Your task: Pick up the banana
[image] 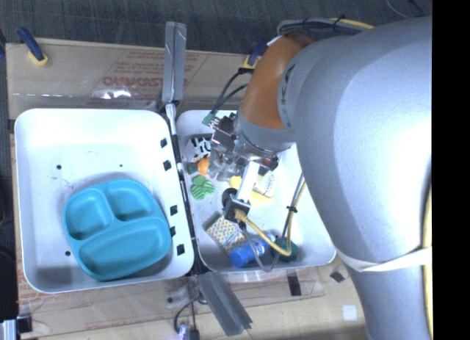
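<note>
Because the right bin (316,247) is crowded with small things, the gripper (219,161) hangs low near that bin's middle, just beside the banana (261,199), which lies partly hidden under the wrist. Whether the gripper is spread or closed I cannot tell.

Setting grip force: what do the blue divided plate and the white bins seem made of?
Blue divided plate: likely moulded plastic, satin finish; even colour, rounded compartment edges, soft highlights. Left bin and right bin: probably thin formed plastic, smooth and faintly glossy, with rounded corners; painted metal cannot be ruled out.
</note>
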You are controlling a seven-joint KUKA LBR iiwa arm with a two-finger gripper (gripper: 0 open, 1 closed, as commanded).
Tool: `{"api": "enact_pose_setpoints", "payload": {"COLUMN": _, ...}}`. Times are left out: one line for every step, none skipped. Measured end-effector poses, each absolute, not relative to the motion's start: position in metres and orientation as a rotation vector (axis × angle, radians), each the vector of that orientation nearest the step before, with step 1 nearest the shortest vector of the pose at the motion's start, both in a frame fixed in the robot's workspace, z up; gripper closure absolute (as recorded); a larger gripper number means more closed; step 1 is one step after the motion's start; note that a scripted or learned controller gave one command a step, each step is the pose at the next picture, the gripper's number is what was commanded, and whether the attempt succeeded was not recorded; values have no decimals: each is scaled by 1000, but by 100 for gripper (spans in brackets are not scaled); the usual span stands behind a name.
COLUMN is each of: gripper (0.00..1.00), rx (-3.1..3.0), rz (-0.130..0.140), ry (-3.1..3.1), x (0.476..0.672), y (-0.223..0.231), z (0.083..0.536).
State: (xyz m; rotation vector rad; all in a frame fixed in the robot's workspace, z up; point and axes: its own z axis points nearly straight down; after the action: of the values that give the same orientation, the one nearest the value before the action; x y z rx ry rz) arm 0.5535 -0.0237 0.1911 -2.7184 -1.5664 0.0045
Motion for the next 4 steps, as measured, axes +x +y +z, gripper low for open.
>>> {"api": "enact_pose_setpoints", "payload": {"gripper": 100, "rx": -2523, "rz": 6, "ry": -1863, "x": 510, "y": -96, "z": 119}}
{"api": "enact_pose_setpoints", "payload": {"gripper": 100, "rx": -2804, "rz": 5, "ry": -1410, "x": 560, "y": -29, "z": 191}}
{"api": "enact_pose_setpoints", "payload": {"gripper": 100, "rx": -2943, "rz": 7, "ry": -1090, "x": 577, "y": -10, "z": 191}}
{"api": "enact_pose_setpoints", "payload": {"gripper": 0, "rx": -2942, "rz": 7, "ry": -1090, "x": 577, "y": -10, "z": 191}}
